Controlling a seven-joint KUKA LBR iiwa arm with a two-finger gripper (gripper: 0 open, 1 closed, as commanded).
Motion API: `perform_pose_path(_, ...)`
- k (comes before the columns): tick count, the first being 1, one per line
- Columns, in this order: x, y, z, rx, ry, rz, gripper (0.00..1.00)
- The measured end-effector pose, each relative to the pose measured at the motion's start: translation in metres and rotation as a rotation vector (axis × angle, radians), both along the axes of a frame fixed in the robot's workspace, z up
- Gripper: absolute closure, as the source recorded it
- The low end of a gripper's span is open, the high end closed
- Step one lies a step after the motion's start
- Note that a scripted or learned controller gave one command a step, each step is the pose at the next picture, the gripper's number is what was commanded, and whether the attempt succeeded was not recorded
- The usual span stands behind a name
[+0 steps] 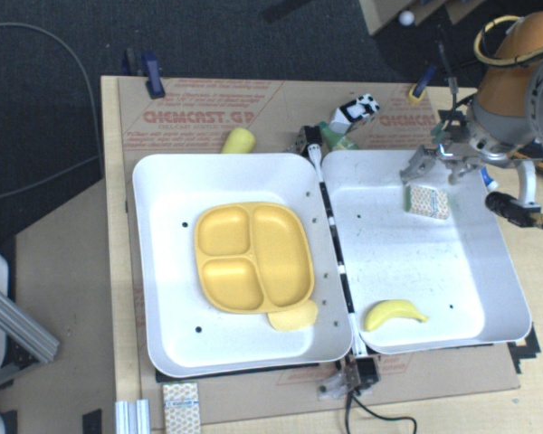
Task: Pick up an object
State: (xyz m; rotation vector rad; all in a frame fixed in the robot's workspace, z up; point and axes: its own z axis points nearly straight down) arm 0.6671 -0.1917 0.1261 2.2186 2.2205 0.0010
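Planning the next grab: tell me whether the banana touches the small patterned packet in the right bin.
Apart. The camera view shows the banana near the bin's front edge and the packet toward the back, with bare white floor between.

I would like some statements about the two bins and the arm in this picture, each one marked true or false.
1. The yellow divided plate lies in the left bin. True.
2. The banana lies in the left bin. False: it lies in the right bin, near its front edge.
3. The gripper is above the far end of the right bin. True.
4. The small patterned packet lies on the divided plate. False: it lies in the right bin, just below the gripper.
5. The plate has three compartments. True.
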Motion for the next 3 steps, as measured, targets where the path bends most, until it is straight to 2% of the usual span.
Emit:
perform_pose_path(1,-0.022,0.021,0.004,0.002,0.004,0.0,0.0)
perform_pose_path(2,0.0,0.014,-0.024,0.0,0.0,0.001,0.0)
perform_pose_path(3,0.0,-0.033,0.014,-0.001,-0.001,-0.001,0.0)
